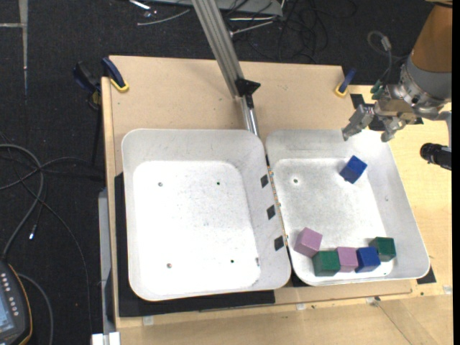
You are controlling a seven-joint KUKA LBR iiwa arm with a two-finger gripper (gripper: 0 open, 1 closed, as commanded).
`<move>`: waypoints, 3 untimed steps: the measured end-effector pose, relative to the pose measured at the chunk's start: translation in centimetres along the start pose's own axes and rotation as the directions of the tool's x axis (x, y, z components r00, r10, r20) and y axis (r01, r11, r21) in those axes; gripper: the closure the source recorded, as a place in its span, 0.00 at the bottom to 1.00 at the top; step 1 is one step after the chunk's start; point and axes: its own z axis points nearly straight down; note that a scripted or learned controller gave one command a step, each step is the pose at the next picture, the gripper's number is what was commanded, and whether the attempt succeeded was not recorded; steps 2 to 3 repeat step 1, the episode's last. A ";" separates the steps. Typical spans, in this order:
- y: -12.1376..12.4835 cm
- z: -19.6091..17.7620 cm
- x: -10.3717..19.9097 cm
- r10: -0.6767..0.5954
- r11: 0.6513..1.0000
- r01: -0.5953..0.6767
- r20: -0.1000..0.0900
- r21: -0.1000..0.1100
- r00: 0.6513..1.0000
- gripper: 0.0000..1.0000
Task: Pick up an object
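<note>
From my station I see the two jaws standing apart with nothing between them. The two-finger gripper [371, 126] hangs above the far right corner of the right white shallow bin [327, 146], under the grey wrist and the orange band of the arm.

Just beside it, a little toward the bin's middle, lies a small blue cube [353, 169], alone and turned at an angle on the bin floor. I judge this is the easiest thing to take. It looks rigid and light, probably wood or foam, with flat smooth faces, so I would close on two opposite faces, after turning the wrist to match its angle.

Along the near edge of this bin sit a lilac cube [308, 241], a dark green cube [325, 262], and three more, packed close, harder to grip.
</note>
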 end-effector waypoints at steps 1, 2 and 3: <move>1.6 16.9 -4.8 0.003 1.000 -0.003 -0.003 0.003 1.000 0.00; 1.6 16.9 -4.8 0.003 1.000 -0.003 -0.003 0.003 1.000 0.00; 1.6 16.9 -4.8 0.003 1.000 -0.003 -0.003 0.003 1.000 0.00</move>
